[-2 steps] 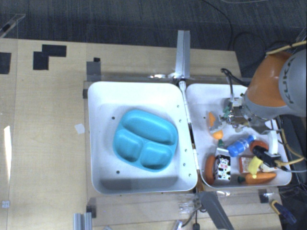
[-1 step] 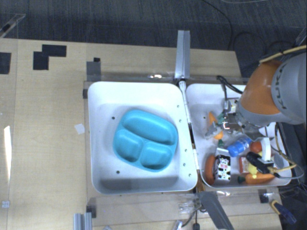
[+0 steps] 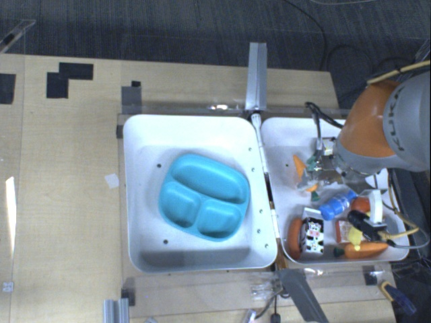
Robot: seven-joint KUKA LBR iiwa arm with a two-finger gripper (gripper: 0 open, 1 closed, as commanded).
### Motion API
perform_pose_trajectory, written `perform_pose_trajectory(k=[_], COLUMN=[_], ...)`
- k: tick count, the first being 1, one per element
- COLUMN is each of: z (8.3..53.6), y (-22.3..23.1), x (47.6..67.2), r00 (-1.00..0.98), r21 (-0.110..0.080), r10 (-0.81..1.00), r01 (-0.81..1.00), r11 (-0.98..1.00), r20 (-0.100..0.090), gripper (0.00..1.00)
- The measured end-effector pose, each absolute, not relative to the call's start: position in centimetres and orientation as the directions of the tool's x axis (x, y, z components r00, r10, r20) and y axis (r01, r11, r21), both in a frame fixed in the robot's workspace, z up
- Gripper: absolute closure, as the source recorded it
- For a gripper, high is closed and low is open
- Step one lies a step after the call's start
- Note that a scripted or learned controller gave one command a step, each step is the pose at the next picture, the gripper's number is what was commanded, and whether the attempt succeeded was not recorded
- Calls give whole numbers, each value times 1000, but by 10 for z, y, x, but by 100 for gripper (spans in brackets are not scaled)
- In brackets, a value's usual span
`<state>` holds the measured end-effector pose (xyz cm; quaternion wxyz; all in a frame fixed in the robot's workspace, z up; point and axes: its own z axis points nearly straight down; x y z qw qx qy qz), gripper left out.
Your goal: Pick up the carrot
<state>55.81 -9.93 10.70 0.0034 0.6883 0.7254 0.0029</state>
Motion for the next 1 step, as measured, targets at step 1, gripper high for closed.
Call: perform_pose_trajectory(k=[1], z=[252], y=[-37], x=[562], r00=[-85], r21=[7], r10=[996], r01=[996], r11=[85], r20=[-1], gripper=[100])
